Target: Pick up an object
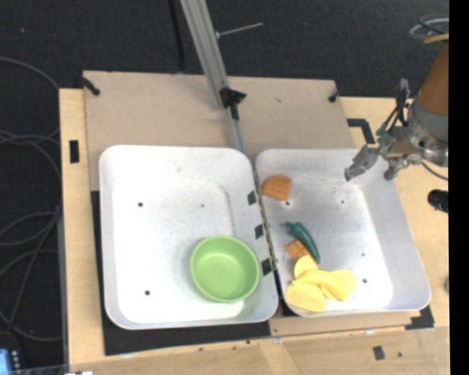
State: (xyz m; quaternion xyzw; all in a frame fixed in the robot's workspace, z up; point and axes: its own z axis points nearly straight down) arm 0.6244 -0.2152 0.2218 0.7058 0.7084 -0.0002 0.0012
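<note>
Two white bins sit side by side on my bench. I see the left bin [141,178] with a green bowl [225,268] at about five o'clock of its floor, upright, near the wall between the bins. In the right bin [391,233], an orange piece [277,187] lies at ten o'clock; a dark green item [303,237] and a small brown block [296,249] lie toward seven o'clock, just above a yellow lump [320,285] at the near wall. At two o'clock the gripper [373,166] hangs over that bin's far right corner, its fingers spread apart with nothing between them, well apart from every object.
</note>
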